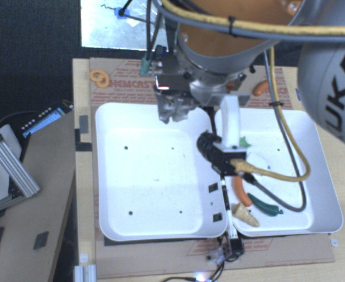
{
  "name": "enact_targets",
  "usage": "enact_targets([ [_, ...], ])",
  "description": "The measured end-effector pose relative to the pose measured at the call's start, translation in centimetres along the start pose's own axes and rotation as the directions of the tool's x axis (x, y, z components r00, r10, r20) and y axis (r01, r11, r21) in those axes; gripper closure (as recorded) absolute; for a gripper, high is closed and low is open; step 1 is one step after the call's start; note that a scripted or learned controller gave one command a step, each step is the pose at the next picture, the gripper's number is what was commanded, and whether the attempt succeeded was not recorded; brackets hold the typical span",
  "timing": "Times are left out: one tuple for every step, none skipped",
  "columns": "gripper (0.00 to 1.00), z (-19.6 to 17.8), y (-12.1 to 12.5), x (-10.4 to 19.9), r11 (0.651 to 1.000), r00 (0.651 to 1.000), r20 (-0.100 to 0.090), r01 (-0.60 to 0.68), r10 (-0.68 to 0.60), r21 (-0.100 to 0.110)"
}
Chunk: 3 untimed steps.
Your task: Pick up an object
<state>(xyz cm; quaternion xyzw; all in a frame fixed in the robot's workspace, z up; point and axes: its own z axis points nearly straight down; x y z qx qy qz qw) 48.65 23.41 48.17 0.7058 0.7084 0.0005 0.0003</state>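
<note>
My gripper (173, 108) hangs over the back edge of the left bin (119, 216), close to the wall between the two bins. Nothing shows held under it. In the right bin (313, 175), near its front left corner, lie an orange carrot-like piece (241, 191), a dark green pepper-like piece (267, 207) and a beige lump (246, 216). A small light green piece (244, 141) lies farther back in that bin, partly hidden by the robot's wrist gear.
Behind the bins, on the cardboard sheet, a pretzel-shaped toy (99, 78) lies at the left and an orange piece (260, 88) at the right. The big grey and orange arm (248, 16) covers the upper right of the view.
</note>
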Motion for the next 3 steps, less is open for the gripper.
enact_targets([
  [1.00, 2.09, -0.01, -0.01, 1.000, 1.000, 0.001, -0.003, 0.003, 0.001],
  [1.00, 2.41, 0.00, 0.00, 1.000, 1.000, 0.000, -0.002, 0.002, 0.000],
  [1.00, 2.41, 0.00, 0.00, 1.000, 1.000, 0.000, -0.002, 0.002, -0.001],
])
